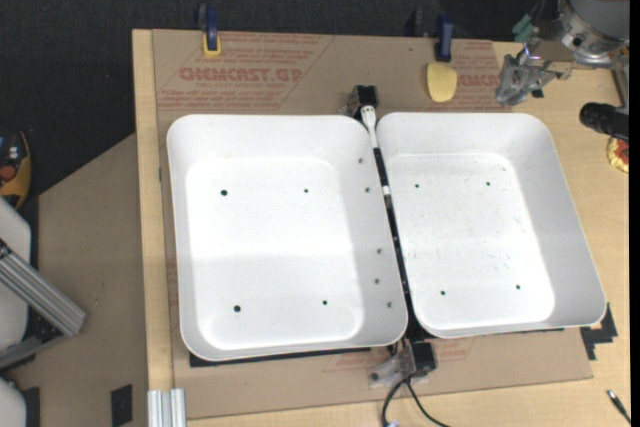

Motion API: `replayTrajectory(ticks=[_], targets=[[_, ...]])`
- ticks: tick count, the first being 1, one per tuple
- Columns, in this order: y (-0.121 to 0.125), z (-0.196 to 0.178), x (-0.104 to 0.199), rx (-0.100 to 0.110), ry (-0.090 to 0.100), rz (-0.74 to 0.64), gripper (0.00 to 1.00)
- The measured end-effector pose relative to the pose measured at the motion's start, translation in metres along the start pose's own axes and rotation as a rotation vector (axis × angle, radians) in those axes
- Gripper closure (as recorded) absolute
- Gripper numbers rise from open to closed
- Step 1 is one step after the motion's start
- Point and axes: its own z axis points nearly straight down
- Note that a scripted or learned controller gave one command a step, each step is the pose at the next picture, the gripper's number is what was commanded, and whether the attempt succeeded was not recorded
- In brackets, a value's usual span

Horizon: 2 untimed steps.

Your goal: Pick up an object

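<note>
Locate the target first: the only loose thing in sight is the small yellow object point(441, 81), lying on the bench point(300, 65) just outside the right bin point(560, 175), a little to the side of the gripper point(520, 83). The gripper sits over the bin's far corner; whether it is spread or closed cannot be told. Centre above the object, descend vertically, and keep off the blue clamp point(444, 39) just beyond it.

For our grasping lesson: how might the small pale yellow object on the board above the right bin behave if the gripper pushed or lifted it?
The yellow object looks small and rounded, so probably light and apt to slide on the smooth board. It lies flat, so tipping seems unlikely. Stiffness cannot be judged.
</note>
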Motion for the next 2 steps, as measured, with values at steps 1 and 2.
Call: replayTrajectory(ticks=[1, 2], targets=[[0.001, -0.057, 0.024, -0.015, -0.005, 0.002, 1.0], [-0.011, -0.05, -0.076, -0.009, -0.009, 0.014, 1.0]])
